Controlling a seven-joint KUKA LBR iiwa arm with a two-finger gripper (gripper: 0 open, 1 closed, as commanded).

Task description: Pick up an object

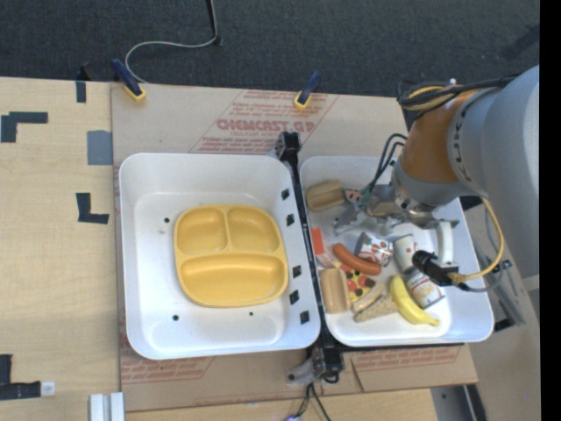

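Cardboard sheet (219, 130) under both bins fills the bottom edge closest to me. Using the yellow divided plate (231, 254) in the left bin (140, 261) as landmark: all candidate objects sit in the right bin (473, 327), well to the plate's right. Banana (410, 302), hot dog (356, 260), bread roll (323, 195), pizza slice (358, 283) all packed close, some touching. Gripper (379, 207) is down among them, past the roll on the side away from the plate; can't tell how far its fingers are spread or whether anything is between them, wrist blocks it. My worry: clutter means it nudges neighbours, pinches two items, or closes on nothing. Yellow cable (491, 261) near the banana could snag
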